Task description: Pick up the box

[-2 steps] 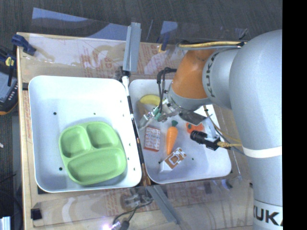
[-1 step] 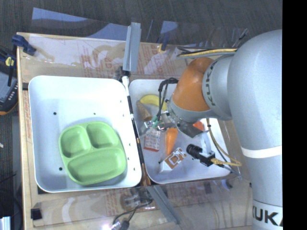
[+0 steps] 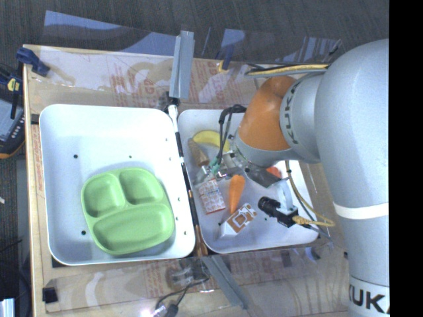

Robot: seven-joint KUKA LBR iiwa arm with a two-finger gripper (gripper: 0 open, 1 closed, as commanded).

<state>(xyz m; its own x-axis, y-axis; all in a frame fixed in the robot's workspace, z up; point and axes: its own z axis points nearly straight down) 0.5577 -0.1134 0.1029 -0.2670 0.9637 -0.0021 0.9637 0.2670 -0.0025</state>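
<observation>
Bulky grey arm right of small printed box, gripper up-left of box, its opening unreadable, tapered orange carrot just above box, flat packet up-left

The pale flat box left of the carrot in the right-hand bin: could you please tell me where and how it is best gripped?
Come straight down: the pale box lies flat on the floor of the bin. Probably grip its two short ends, since the carrot lies close along one long edge and the bin wall runs near the other.
</observation>
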